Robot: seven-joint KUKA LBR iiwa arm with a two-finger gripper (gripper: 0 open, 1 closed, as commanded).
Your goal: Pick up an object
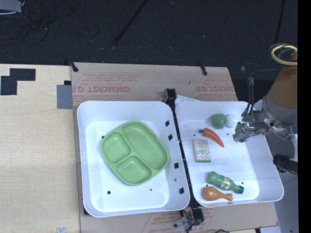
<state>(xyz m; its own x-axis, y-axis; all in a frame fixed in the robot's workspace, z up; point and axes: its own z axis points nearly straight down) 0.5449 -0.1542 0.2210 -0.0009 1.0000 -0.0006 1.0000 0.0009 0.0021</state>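
The claw [241, 132] hovers over the right bin [262, 169], its state unclear; a green ball [218, 120] and orange chili [214, 137] lie just to its left, apart from it

Even, soft overhead light falls across my bench, leaving the two white bins [126, 198] bright, close to washed out along their rims, while the floor beyond sinks into near-black. Shadows are faint and short, pooling just under the green divided plate [134, 152]. The frame is slightly soft and grainy throughout, with small items lacking crisp edges.
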